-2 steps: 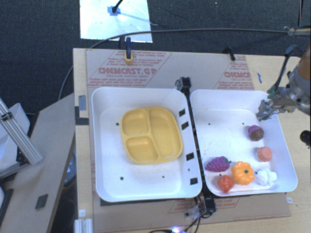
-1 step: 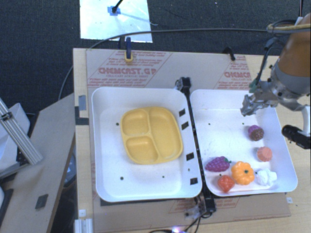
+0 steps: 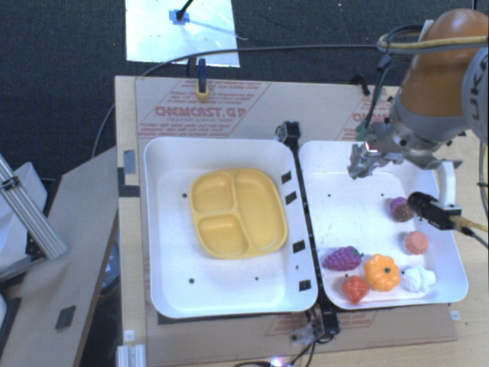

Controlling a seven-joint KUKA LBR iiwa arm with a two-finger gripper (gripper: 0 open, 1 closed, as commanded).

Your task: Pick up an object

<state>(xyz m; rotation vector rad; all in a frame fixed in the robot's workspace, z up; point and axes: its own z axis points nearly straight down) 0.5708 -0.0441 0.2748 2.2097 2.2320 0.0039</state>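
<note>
From where I stand, the left bin (image 3: 164, 228) carries a yellow divided plate (image 3: 237, 212) with three compartments, lying flat near its middle. A row of black clips (image 3: 294, 199) runs along the seam where the two bins meet. In the right bin (image 3: 336, 205) the toy food sits crowded toward the near and right side: a purple bunch of grapes (image 3: 342, 258), a red strawberry (image 3: 354, 289) just below it, an orange pumpkin-like piece (image 3: 382, 272) beside those, a white lumpy item (image 3: 416, 279) whose shape I can't name, a pink round piece (image 3: 416, 242) above it, and a small dark purple piece (image 3: 399, 209) partly tucked behind a black part of the arm. The arm's orange band (image 3: 447, 60) and grey wrist fill the upper right and run off the edge. The gripper (image 3: 361, 167) hangs over the bare far-left floor of the right bin, well apart from every toy; it is small and blurred, so whether its tips are spread or together I cannot tell, and nothing shows between them.
</note>
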